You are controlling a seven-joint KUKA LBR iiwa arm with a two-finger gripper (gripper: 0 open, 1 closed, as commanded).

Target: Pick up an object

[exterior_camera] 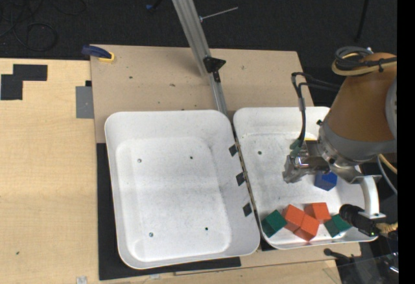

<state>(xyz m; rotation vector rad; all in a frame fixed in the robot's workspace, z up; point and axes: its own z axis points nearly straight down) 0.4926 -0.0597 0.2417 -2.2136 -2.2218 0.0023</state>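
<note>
- Two white bins sat side by side on the bench: left bin (130, 140), right bin (259, 122).
- Five blocks in all, every one in the right bin, toward its near-right part.
- One blue block (325, 181) lay just beside the gripper, on its right; touching or not, could not tell.
- Two orange blocks: one (295, 216) at the near edge, the other (318, 211) touching it on the right; a third orange face (307, 228) in front could have been part of either, count unsure.
- Two green blocks: one (273, 222) left of the orange pair and touching it, one (336, 225) on the right, near the bin's corner.
- One arm (360, 111) reached in from the right, its orange band over the right bin's far-right side, wrist bent down toward the bin floor.
- Gripper (293, 169) was low over the middle of the right bin, pointing left and down; finger spread too blurred to call, could not tell wide or narrow.
- No block seen between the tips.
- One slanted metal rail (191, 23) ran from behind down to the gap between bins.
</note>
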